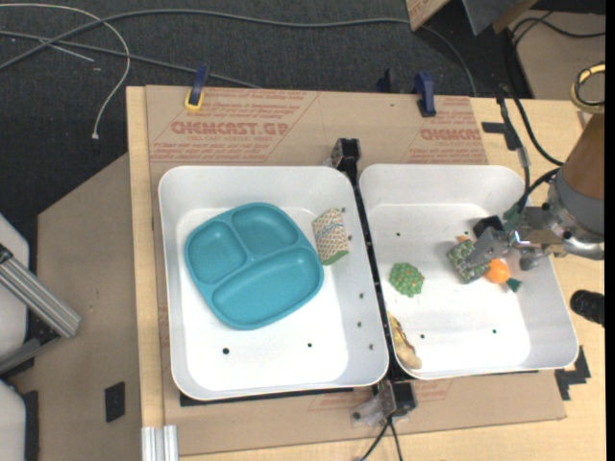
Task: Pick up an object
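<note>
My gripper (495, 246) reaches in from the right over the right bin (452, 185), low above its right half. Directly under and beside it lie a grey-green lumpy object (466, 258) and a small orange object (498, 273), both partly covered by the gripper body. Whether either of them is held is hidden. A green knobbly ball (406, 279) rests near the middle-left of the same bin. A tan elongated object (405, 343) lies against the bin's front left corner.
The left bin (192, 200) holds a teal divided plate (254, 263) and a small patterned object (331, 235) by its right wall. A black divider clamp (346, 152) sits between the bins at the back. Cables run along the bench's right side.
</note>
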Controlling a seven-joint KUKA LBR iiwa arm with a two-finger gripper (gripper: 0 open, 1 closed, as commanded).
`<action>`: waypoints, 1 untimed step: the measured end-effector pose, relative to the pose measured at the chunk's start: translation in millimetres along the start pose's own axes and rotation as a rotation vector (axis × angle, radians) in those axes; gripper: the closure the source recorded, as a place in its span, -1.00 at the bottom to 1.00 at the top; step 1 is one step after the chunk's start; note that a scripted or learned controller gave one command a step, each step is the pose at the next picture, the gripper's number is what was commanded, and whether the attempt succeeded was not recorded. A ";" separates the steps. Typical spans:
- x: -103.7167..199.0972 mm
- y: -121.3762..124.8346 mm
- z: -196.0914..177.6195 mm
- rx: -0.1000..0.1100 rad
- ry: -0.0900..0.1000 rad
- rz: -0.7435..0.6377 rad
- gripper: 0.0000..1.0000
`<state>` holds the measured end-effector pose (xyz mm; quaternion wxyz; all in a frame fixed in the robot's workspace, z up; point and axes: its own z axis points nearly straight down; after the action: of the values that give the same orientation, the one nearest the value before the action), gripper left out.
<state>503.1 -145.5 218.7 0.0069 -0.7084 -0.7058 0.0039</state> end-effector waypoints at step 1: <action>0.5 2.8 -6.9 -0.014 -0.003 -0.004 -1.00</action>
<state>506.0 -145.1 225.5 0.0011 -0.7070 -0.7073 0.0000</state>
